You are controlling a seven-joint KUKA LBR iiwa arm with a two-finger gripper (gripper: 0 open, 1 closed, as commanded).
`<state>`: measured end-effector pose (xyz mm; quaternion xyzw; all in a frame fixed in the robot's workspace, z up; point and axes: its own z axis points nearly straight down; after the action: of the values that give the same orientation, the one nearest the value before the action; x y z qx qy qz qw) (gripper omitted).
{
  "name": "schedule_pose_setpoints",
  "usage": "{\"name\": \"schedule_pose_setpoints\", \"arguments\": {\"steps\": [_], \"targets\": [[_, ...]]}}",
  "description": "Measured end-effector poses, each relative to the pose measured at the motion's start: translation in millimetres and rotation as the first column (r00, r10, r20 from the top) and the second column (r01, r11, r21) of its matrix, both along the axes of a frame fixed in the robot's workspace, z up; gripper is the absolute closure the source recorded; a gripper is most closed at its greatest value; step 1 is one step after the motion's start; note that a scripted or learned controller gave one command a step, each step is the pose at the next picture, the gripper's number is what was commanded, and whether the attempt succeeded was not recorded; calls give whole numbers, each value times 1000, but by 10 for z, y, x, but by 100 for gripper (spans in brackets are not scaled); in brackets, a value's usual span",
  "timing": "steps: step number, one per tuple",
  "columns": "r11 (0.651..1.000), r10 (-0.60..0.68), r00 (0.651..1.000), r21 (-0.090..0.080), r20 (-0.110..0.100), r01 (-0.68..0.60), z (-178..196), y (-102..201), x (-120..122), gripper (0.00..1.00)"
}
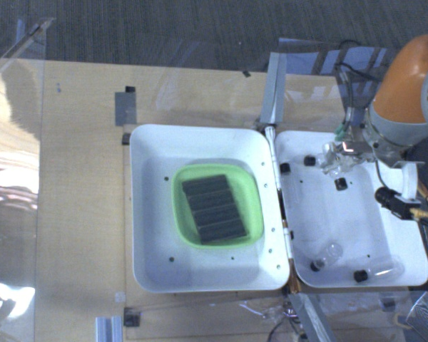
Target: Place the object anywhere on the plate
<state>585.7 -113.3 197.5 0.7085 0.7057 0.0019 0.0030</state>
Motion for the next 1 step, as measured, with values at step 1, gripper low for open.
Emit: {"name": "schedule_pose_setpoints", "arguments": {"steps": [1], "targets": [[1000, 0, 1000, 0, 0, 0, 1, 0, 0, 0]]}}
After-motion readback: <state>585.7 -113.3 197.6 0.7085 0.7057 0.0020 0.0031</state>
